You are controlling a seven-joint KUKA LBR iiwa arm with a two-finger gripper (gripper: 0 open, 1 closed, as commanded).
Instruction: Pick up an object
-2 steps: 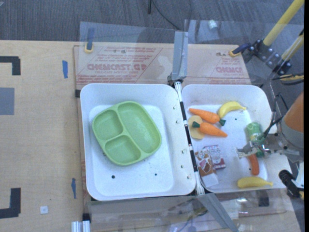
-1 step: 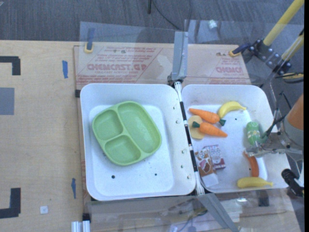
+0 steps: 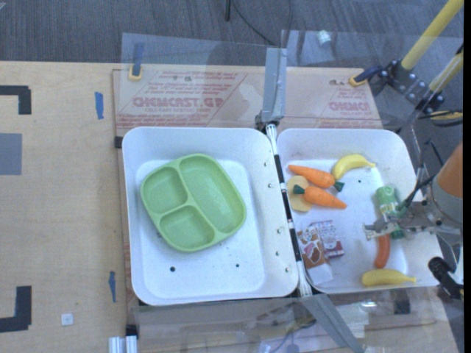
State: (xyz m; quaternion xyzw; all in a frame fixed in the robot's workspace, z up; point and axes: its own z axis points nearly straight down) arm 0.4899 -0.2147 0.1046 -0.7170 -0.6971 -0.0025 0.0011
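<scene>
A green plate [image 3: 193,202] with three parts lies in the left bin [image 3: 147,149], tilted a bit. The tabletop [image 3: 59,197] is light wood with black marks [image 3: 16,99] and bits of blue tape [image 3: 98,105] on it. Behind the bins lies a brown board [image 3: 184,98] with red words. A black cord [image 3: 254,13] loops on the grey floor [image 3: 110,13] at the top

Red print runs across the clear sheet [image 3: 184,94] behind the left bin [image 3: 140,197]; its largest word looks like "CHEMCAST GP". Similar red print on the sheet [image 3: 353,105] behind the right bin [image 3: 401,149] is too blurred to read.
</scene>
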